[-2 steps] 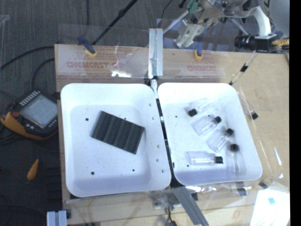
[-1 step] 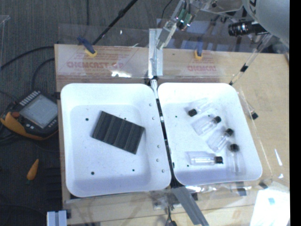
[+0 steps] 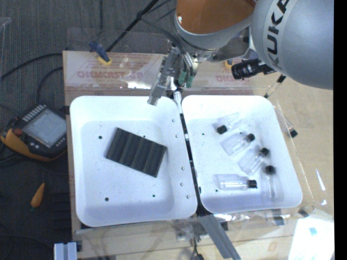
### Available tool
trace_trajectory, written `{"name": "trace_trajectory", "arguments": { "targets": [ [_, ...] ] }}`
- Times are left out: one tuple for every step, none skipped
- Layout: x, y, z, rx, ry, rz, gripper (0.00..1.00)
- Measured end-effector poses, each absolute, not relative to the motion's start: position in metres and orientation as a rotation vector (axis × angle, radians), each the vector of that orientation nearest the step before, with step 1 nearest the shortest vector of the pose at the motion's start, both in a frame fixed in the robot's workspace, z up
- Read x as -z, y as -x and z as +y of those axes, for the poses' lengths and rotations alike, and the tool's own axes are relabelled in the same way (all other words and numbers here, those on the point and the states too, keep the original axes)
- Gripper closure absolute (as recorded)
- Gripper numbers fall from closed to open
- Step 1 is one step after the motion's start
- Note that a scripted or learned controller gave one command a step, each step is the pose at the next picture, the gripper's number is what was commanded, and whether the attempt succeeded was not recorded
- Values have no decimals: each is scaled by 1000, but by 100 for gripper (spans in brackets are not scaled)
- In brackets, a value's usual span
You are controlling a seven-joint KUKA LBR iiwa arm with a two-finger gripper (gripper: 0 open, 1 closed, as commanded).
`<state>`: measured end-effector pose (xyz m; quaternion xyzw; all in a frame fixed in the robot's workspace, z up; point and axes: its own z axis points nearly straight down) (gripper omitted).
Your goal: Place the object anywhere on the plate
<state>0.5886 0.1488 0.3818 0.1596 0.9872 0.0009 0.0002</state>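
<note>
A dark ridged rectangular plate (image 3: pixel 135 151) lies flat in the left white bin (image 3: pixel 87 205), slightly turned. Several small clear vials with black caps lie in the right bin (image 3: pixel 287 199); one lies on its side near the front (image 3: pixel 234 184), another nearer the middle (image 3: pixel 238 143). My gripper (image 3: pixel 166 96) hangs above the back rim where the two bins meet, behind the plate and left of the vials. Its fingers (image 3: pixel 155 95) stand open, and I see nothing between them.
The ridge where the bins join (image 3: pixel 187 156) runs front to back between plate and vials. A teach pendant (image 3: pixel 40 131) lies left of the bench, with an orange tool (image 3: pixel 37 195) near it. A blue clamp (image 3: pixel 100 52) and cables sit behind the bins.
</note>
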Motion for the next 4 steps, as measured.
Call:
{"name": "trace_trajectory", "arguments": {
  "targets": [
    [-435,-641,182,-3,-182,3132,100],
    [-435,-655,234,-6,405,3111,100],
    [-435,-669,234,-6,1676,2650,100],
    [-435,-669,224,-6,2187,2247,100]
  ]
}}
